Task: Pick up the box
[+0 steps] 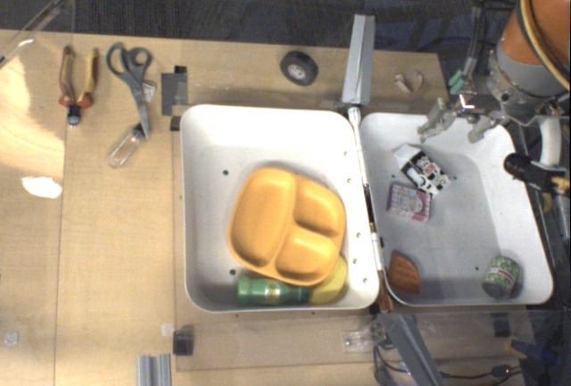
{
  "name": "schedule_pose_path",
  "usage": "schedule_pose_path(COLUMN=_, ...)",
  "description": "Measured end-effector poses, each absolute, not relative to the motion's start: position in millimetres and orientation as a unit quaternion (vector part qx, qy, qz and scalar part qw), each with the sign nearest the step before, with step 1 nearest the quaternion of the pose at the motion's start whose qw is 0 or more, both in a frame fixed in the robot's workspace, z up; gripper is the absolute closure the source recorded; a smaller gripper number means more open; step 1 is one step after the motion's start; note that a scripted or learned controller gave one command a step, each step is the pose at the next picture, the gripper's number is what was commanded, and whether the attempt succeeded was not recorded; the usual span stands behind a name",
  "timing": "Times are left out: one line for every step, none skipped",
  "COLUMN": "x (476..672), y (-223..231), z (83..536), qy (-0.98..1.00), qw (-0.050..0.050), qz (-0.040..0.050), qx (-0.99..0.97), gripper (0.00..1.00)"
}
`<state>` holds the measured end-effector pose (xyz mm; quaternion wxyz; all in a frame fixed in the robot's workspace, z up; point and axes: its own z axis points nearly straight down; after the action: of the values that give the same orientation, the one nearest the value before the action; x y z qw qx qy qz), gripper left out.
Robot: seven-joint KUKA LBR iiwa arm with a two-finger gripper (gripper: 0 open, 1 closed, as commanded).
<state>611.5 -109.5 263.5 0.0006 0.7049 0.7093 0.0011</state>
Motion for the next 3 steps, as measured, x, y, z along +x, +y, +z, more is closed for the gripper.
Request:
schedule_pose_path(x=598.3, y=-100.5, z=127.2, qy=0.707, qw=0.011, qz=0.0081, qx=0.707, gripper=0.00)
schedule_pose_path(x=553.8, y=-98.9, z=98.0, qy=0.714, qw=0.015, qz=0.0112, qx=0.700, gripper=0.00)
schedule_pose_path(x=558.1, y=-97.2, z=111.9, qy=0.715, qw=0.019, qz=0.0155, qx=0.698, gripper=1.00)
